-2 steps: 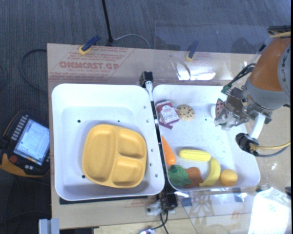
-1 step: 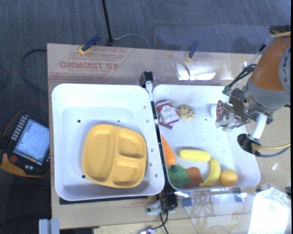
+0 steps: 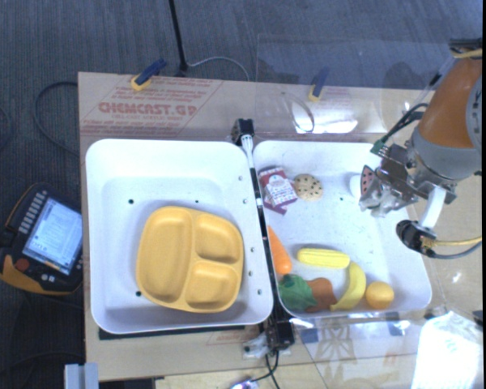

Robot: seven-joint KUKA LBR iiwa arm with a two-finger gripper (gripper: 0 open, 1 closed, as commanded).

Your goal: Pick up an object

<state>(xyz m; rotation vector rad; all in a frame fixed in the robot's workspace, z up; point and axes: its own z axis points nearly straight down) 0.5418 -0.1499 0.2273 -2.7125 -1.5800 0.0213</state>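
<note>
Plastic play food lies scattered in the right white bin (image 3: 405, 258): a ridged yellow corn cob (image 3: 323, 258), a curved banana (image 3: 354, 286), a round lemon-like fruit (image 3: 379, 295), an orange carrot (image 3: 280, 254) leaning on the inner wall, a leafy green piece (image 3: 296, 290) touching a red-brown lump (image 3: 321, 288), a speckled round cookie (image 3: 308, 186) and a dark red packet (image 3: 277, 190) with a pale label. A watermelon slice (image 3: 363, 181) sits near the bin's right wall, partly covered by the arm. The hand (image 3: 379, 197), metallic and blocky, hangs over that right side just beside the slice; whether its fingers are apart or together cannot be told, and nothing is seen between them. Above it the grey wrist carries a smooth orange band (image 3: 458, 104). The left white bin (image 3: 113, 177) holds a glossy yellow divided tray (image 3: 189, 258) with three rounded compartments. Both bins rest on the table (image 3: 146, 108), a brown board with red printed lettering.
</note>
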